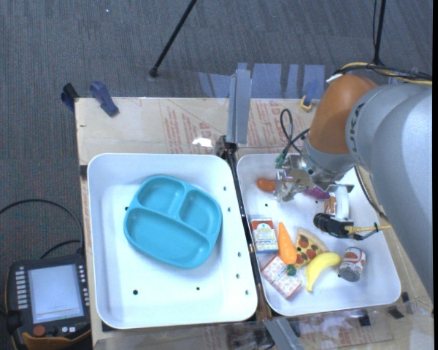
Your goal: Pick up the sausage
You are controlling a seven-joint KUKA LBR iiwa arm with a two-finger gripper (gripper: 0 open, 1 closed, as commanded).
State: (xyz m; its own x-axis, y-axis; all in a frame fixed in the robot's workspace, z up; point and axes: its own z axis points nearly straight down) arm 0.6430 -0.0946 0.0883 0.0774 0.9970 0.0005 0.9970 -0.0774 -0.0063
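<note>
Reaching in from the view's right, the grey arm held its hand low over the far part of the right bin. Whether the hand was spread or pressed together could not be told from above, and nothing could be seen pinched in it. The sausage, a short orange-red piece, lay on the bin floor near the far corner next to the other bin. It was just beside the hand, toward the view's left; whether the two touched was unclear. A purple thing showed on the hand's other side.

Nearer the camera in the same bin lay a small carton, a carrot beside it, a pizza slice, a banana, a can and a red packet.

The left bin held a blue divided plate. Both bins sat side by side on the counter.
</note>
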